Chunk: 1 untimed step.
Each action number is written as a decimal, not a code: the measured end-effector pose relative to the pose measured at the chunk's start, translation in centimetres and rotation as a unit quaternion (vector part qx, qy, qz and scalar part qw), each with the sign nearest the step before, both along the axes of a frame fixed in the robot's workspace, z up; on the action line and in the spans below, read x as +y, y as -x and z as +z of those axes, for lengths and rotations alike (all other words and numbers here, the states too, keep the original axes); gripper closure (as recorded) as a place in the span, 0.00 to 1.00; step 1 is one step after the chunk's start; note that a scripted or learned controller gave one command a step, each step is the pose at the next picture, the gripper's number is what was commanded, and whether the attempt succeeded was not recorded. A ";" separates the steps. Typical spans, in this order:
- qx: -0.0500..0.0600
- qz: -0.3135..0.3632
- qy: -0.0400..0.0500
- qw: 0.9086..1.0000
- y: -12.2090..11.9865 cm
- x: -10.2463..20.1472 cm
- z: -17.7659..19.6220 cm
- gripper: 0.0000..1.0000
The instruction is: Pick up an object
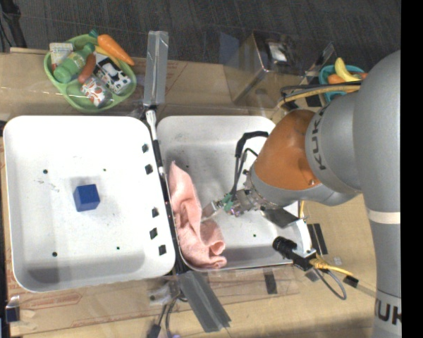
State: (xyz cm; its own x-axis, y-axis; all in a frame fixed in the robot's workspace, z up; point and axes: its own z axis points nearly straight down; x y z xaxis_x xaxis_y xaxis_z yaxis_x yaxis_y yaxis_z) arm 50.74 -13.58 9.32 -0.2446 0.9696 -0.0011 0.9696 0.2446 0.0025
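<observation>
Item 1: pink cloth (194, 220), crumpled in your right bin (218, 129) (left wall). Item 2: blue cube (87, 196), left bin (28, 132). Gripper (222, 206) beside cloth; jaws' state can't be told.

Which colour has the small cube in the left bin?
The cube is blue, seen clearly in the camera view against the white left bin.

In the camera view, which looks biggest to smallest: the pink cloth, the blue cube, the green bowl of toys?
1. Pink cloth
2. Green bowl, looking only a little smaller than the cloth
3. Blue cube, clearly the smallest
</observation>
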 end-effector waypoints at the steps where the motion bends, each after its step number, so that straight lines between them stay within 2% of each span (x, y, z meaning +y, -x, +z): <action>1: 0.001 0.003 0.000 1.000 -0.1 0.1 0.9 1.00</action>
State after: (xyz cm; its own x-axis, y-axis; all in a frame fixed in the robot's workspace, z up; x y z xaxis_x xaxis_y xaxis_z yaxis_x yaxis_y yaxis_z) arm 50.81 -13.50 10.26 -0.2502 0.9682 -0.0009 0.9682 0.2502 0.0015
